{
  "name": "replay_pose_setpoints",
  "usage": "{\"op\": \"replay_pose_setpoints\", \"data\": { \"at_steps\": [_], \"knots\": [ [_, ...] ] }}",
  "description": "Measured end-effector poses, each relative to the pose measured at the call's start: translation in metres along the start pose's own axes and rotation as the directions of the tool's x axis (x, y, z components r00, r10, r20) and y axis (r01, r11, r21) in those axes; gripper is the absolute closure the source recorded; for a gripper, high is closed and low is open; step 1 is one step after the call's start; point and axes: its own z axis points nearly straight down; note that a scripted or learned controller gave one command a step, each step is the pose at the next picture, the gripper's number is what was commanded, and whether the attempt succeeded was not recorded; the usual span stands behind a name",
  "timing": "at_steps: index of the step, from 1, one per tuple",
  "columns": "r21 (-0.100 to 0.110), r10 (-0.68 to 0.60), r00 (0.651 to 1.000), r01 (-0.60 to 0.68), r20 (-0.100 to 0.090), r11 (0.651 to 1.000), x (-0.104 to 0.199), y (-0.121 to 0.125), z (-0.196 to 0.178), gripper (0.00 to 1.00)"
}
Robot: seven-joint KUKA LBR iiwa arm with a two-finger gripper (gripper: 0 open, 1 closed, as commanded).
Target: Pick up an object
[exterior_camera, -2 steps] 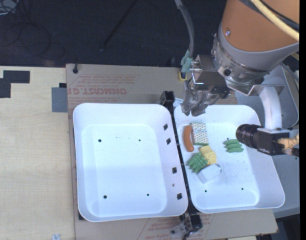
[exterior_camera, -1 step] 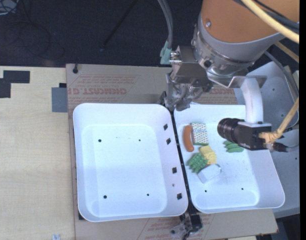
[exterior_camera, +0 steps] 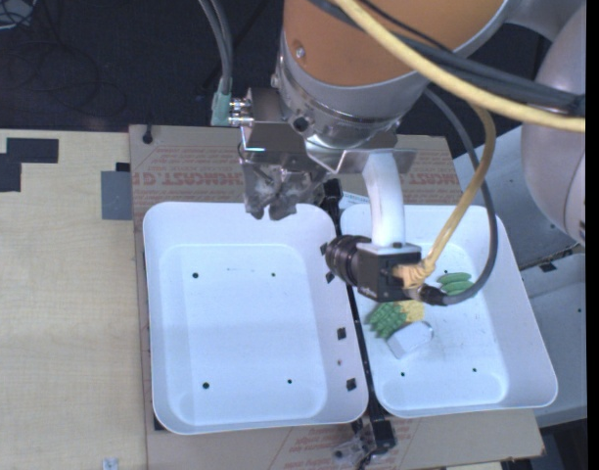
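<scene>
Item 1, my arm (exterior_camera: 378, 27): reaches in from the right, the orange band uppermost and the wrist turned downward above the far edge of the bins.

Item 2, my gripper (exterior_camera: 272, 207): hangs over the far rim of the left bin (exterior_camera: 155, 292), near the corner it shares with the right bin (exterior_camera: 520, 360). Nothing is seen in its grasp. Whether it is apart or together I cannot tell.

Item 3, green-and-yellow object (exterior_camera: 395, 314): lies in the right bin, towards its left side. Its long axis is slanted, the green end towards the near left and the yellow end towards the far right.

Item 4, white block (exterior_camera: 410, 340): in the right bin, touching the near side of item 3.

Item 5, green pod (exterior_camera: 455, 282): in the right bin, just beyond item 3 to the right, lying roughly left to right.
</scene>
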Motion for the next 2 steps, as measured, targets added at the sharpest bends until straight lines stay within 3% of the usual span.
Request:
{"op": "replay_pose_setpoints", "data": {
  "at_steps": [1,2],
  "knots": [
    [0.007,0.012,1.0,-0.012,0.007,1.0,-0.007,0.116,0.071,1.0],
    [-0.005,0.012,1.0,-0.012,0.0,1.0,-0.076,0.034,0.029,1.0]
  ]
}}
